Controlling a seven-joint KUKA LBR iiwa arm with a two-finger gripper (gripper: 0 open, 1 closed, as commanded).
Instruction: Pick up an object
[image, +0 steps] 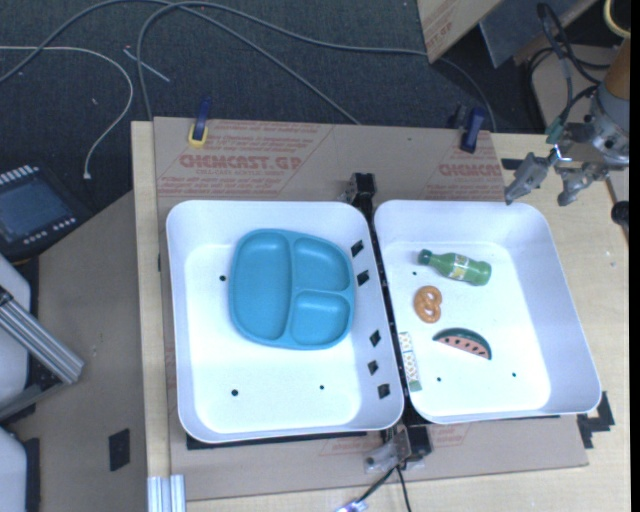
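Observation:
The right bin (560, 310) holds a small green bottle (455, 266) lying on its side, an orange pretzel (428, 304) below it, and a watermelon slice (462, 344) nearer the front. My gripper (546, 182) hangs at the upper right, beyond the right bin's far corner and well away from these objects. Its two fingers are spread apart with nothing between them.
A blue divided plate (291, 287) lies in the left bin (200, 320). A narrow wrapped stick (409, 360) rests against the right bin's left wall. Black clips run along the divider between the bins. Cables and a cardboard box sit at the back.

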